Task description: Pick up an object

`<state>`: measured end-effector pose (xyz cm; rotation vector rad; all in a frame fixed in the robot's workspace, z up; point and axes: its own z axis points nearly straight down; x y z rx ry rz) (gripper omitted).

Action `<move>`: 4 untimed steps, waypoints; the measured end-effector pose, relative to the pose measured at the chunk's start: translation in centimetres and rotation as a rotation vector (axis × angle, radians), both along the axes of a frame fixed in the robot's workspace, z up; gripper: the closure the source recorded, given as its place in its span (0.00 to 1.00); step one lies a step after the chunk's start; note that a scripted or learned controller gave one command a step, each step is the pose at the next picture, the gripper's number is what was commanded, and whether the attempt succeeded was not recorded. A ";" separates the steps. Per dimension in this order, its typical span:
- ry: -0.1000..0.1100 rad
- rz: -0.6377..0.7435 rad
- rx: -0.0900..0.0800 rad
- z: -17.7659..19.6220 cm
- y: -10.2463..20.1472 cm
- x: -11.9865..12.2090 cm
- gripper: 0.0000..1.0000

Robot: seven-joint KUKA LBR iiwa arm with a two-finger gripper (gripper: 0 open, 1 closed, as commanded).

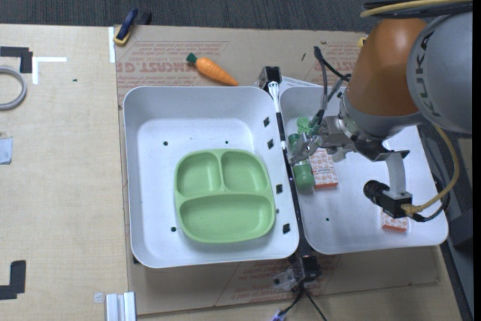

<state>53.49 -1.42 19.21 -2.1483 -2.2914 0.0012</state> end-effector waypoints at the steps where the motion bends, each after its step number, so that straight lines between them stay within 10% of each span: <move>1: 0.000 0.000 0.000 0.0 0.0 0.0 0.00; 4: 0.000 0.000 0.000 0.0 0.0 0.0 0.00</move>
